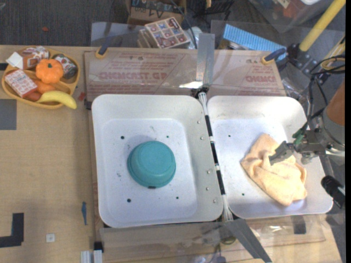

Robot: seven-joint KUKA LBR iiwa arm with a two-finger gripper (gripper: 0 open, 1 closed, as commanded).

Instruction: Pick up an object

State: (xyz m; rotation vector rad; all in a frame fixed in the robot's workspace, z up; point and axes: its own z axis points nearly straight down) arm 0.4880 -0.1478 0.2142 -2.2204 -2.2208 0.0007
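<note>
At the far left of the counter [44, 190] we see a yellow dish [38, 86] with a banana [57, 98], an orange pumpkin [49, 70] and small boxes. The left bin [104, 114] holds a teal bowl [152, 164], upside down near its middle. In the right bin [241, 114] a crumpled yellow cloth [277, 174] lies toward the right side. The gripper [281, 153] reaches in from the right, fingers apart, tips touching the cloth's top, gripping nothing we can see.
</note>
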